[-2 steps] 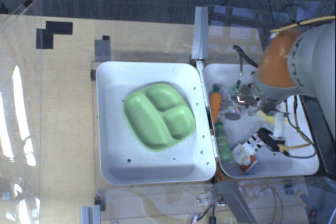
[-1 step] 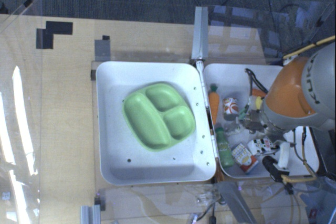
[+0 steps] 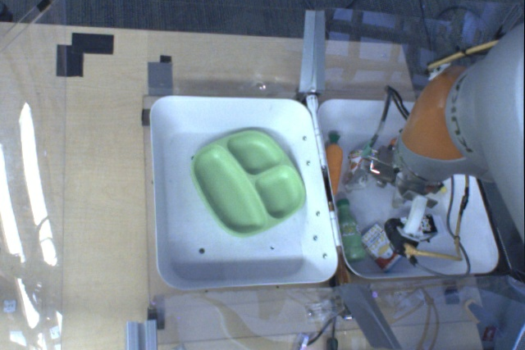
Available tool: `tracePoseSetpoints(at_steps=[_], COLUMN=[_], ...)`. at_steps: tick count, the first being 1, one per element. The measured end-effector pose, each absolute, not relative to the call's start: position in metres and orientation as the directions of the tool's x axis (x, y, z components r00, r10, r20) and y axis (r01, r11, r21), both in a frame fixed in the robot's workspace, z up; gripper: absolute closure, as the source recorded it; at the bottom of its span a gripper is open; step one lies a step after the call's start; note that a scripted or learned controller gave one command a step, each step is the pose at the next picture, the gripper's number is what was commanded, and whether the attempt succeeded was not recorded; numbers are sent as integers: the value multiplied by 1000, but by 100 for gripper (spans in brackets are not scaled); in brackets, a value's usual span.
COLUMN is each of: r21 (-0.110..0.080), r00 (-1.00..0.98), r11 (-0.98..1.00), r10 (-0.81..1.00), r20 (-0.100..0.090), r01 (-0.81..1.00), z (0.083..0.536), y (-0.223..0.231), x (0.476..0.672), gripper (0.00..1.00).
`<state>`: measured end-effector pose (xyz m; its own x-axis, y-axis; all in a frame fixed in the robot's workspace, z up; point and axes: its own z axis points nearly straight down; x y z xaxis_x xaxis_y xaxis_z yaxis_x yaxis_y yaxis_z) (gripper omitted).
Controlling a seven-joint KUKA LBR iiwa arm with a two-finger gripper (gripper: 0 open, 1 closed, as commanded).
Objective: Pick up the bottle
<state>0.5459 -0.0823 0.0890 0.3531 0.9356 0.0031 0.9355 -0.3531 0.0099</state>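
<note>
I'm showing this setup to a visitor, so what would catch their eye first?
Probably the green divided plate lying in the middle of the left bin. Next, the grey arm with its orange band looming over the right bin, where a carrot and a green bottle lie along the left wall.

Arm cut off at right edge; hides right bin's far corner; pincer state unclear.
</note>
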Motion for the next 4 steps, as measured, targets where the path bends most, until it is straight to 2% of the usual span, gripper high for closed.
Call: tracePoseSetpoints(at_steps=[1,2,3,4], r21=[12,6,-1,-7], r00=[610,775,923,914], r11=[-610,-775,-923,-914], r10=[793,632,384,406], r20=[9,7,2,-1], r01=[793,632,384,406], z=[89,88,184,116], y=[-100,-84,45,171], x=[516,570,487,529], gripper=[0,0,0,0])
